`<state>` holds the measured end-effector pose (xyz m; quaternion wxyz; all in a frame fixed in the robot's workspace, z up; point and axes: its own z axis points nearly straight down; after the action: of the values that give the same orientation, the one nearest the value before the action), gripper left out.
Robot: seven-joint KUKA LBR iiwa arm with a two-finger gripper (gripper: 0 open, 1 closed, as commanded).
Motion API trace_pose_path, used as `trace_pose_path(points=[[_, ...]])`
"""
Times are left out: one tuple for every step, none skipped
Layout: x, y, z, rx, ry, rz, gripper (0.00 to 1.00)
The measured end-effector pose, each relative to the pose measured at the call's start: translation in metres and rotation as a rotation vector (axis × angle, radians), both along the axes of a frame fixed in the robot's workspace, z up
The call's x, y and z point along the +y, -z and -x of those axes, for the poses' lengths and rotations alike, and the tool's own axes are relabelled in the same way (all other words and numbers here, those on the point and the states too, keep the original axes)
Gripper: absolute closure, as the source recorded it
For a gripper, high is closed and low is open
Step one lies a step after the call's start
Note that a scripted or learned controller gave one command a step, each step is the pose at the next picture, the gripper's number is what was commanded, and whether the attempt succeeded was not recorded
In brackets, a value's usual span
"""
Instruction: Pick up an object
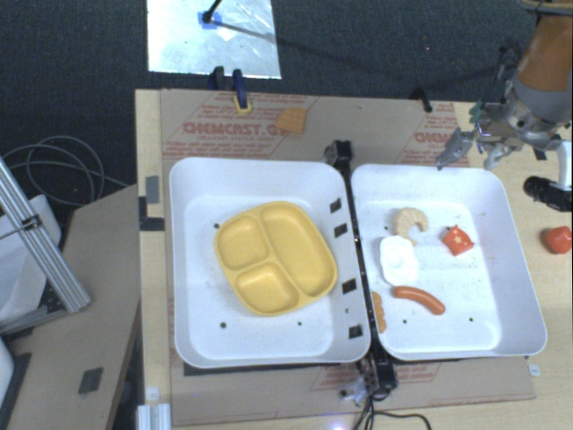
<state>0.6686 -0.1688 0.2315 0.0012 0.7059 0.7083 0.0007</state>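
The right bin [501,267] holds a beige croissant-shaped piece [411,221], a white lump [398,259], an orange-red sausage [419,300] and a small red block [457,240]. My gripper [473,150] hangs over the far right corner of that bin, above its back rim, with the two fingers spread apart and nothing between them. It is well clear of the toy foods, up and to the right of the red block.
The left bin [197,240] carries a yellow three-compartment plate [274,257]. A red object [557,238] lies on the bench right of the right bin. A small orange-brown piece [290,120] rests on the cardboard behind the bins. A shiny sheet [213,25] lies farther back.
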Motion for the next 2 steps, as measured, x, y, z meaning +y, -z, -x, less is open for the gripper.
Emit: trace_pose_path(points=[[-0.040,0.065,0.061,0.008,0.007,-0.001,0.00],[-0.037,0.150,0.103,0.006,0.003,-0.002,0.00]])
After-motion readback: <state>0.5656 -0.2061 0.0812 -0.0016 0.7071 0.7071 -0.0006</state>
